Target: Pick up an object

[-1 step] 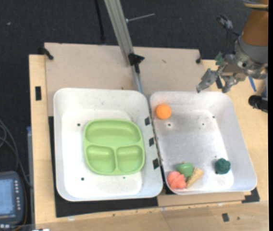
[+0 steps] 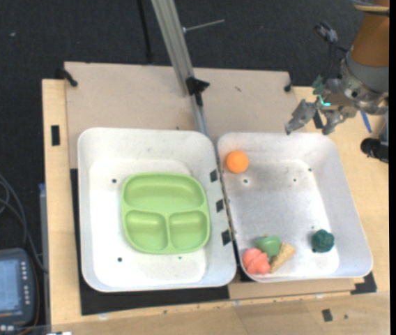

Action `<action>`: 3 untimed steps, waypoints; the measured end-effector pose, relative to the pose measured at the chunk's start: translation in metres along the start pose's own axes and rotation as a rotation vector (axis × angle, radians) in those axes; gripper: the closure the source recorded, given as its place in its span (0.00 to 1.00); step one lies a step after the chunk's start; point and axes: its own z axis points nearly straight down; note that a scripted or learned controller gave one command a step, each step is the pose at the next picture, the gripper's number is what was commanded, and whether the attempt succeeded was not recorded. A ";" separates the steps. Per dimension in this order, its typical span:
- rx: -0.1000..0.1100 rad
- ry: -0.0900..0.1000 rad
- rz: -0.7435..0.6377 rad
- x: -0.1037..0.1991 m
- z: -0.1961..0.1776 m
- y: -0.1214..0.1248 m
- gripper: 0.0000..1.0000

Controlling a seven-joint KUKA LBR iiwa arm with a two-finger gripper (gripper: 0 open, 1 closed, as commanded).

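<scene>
Gripper (image 2: 315, 117) hangs past the right bin's (image 2: 337, 187) far right corner, fingers spread, nothing between them. Near edge of that bin: pink toy (image 2: 256, 260), green toy (image 2: 268, 245), cone-shaped piece (image 2: 282, 255) with its long axis running diagonally toward the far right, dark green lump (image 2: 322, 241) toward the near right corner; orange ball (image 2: 236, 162) at the far left corner. Arm (image 2: 367, 47) enters from the right, wrist angled down-left.

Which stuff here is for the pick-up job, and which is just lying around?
For the job:
gripper, above the right bin's far edge
orange ball
dark green object
pink object
light green object
tan object
right bin

Just lying about:
green divided plate
left bin
</scene>
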 end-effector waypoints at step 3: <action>0.005 0.001 0.005 0.000 0.158 0.002 0.00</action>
